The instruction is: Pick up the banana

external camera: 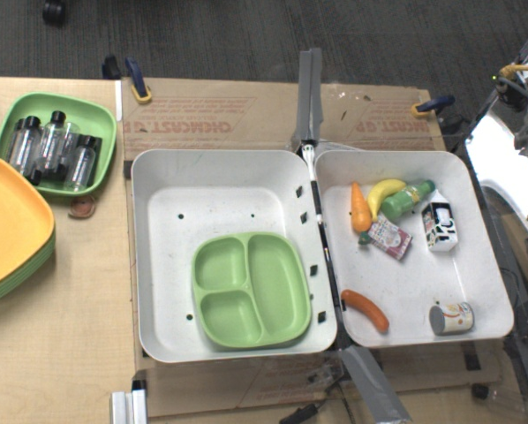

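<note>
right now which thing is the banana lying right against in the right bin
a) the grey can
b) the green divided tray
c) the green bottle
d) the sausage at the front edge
c: the banana lies at the back of the right bin with the green bottle pressed along its right side, and the carrot just to its left.

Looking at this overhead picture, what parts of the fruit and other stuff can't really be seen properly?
- Banana: its right end is hidden under the green bottle.
- Black-and-white carton: print too small to read.
- Orange plates: cut off by the left edge.
- Small bottles in the green tray: labels too small.
</note>
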`<state>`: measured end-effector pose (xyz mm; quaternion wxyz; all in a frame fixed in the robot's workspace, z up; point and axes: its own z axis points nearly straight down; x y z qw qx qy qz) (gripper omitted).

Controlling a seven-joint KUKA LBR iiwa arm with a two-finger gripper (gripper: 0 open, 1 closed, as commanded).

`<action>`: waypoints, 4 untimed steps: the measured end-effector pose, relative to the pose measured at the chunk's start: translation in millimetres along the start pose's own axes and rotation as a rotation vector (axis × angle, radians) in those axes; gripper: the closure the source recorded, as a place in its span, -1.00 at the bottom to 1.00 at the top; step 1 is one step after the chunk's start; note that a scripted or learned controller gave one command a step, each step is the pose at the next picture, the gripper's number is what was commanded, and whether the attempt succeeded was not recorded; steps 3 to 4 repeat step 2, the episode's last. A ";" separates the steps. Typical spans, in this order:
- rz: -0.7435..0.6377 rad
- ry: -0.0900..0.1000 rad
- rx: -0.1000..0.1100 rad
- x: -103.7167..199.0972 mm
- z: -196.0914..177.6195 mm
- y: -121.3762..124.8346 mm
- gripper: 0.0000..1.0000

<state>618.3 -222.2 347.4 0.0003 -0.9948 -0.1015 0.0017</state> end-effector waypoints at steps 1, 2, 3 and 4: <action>-0.021 -0.001 0.000 31.8 -66.3 5.8 1.00; -0.003 0.000 0.000 35.1 -92.5 5.9 1.00; -0.003 0.000 0.000 35.1 -92.5 5.9 1.00; -0.003 0.000 0.000 35.1 -92.5 5.9 1.00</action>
